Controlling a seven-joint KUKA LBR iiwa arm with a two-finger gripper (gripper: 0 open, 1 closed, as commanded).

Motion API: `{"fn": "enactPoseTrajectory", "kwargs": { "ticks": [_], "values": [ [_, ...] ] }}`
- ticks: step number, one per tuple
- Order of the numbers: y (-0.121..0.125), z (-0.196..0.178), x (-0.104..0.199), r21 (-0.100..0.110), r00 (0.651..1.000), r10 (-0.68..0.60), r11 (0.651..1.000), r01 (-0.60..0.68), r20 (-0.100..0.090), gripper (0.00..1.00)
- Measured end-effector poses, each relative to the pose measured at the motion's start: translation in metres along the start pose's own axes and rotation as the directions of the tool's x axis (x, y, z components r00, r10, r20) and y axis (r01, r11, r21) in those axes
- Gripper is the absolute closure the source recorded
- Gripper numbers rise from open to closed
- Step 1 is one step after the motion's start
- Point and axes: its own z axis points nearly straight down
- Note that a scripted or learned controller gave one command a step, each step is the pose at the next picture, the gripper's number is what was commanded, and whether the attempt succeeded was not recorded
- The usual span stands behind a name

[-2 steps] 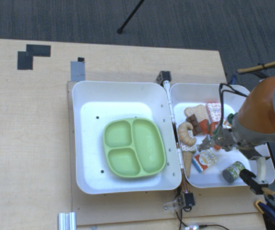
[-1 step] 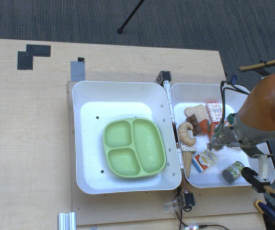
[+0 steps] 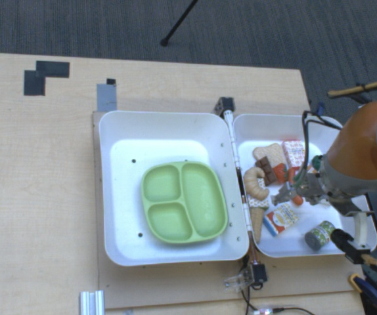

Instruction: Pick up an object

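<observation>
The right bin point(image 3: 267, 125) holds several toy foods: a tan croissant point(image 3: 255, 184), a waffle cone point(image 3: 257, 220), a bread slice point(image 3: 271, 154), a red-and-white packet point(image 3: 294, 152), a small white carton with red and blue print point(image 3: 282, 218) and a dark green can point(image 3: 319, 235). My gripper point(image 3: 291, 193) hangs low over the middle of this bin, just above the carton and right of the croissant. A small orange-red piece point(image 3: 298, 201) lies right beside it. The wrist hides the bin's right part.
The left bin point(image 3: 119, 176) carries a light green divided plate point(image 3: 184, 202). A metal clamp bar point(image 3: 236, 169) runs between the two bins. Black tape patches point(image 3: 44, 76) mark the bench at the far left. Cables and a bracket point(image 3: 356, 245) sit at the right bin's near corner.
</observation>
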Motion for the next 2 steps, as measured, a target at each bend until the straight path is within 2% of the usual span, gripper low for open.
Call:
{"fn": "enactPoseTrajectory", "kwargs": {
  "ticks": [1,2],
  "values": [
    [0.0018,-0.0103,0.0006,-0.003,1.0,-0.002,1.0,0.002,-0.001,1.0],
    [0.0017,-0.0103,0.0006,-0.003,1.0,-0.002,1.0,0.002,-0.001,0.0]
  ]
}}
